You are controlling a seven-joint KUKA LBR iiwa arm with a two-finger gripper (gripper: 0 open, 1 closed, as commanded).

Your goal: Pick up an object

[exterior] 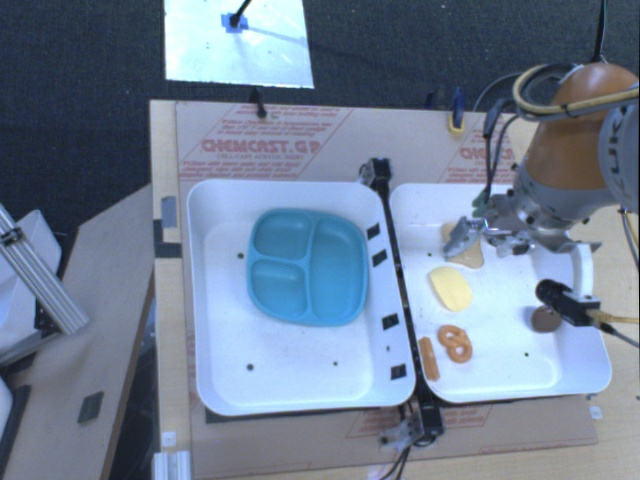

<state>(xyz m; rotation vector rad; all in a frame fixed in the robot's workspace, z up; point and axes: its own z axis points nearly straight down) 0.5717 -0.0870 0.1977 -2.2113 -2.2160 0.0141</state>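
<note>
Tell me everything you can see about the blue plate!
The blue plate lies flat in the left white bin, a bit above its middle. It is light blue, roughly square with rounded corners, and looks like smooth plastic. Raised ridges split it into three sections: one long one on the left and two smaller ones on the right. Its sections hold nothing. Only the bin floor touches it. The arm's hand is over in the other bin, well apart from it.

A robotics lab; a bench (120,268) of taped white bins (225,388), loose cables (500,93), protective sheeting (260,143).
</note>
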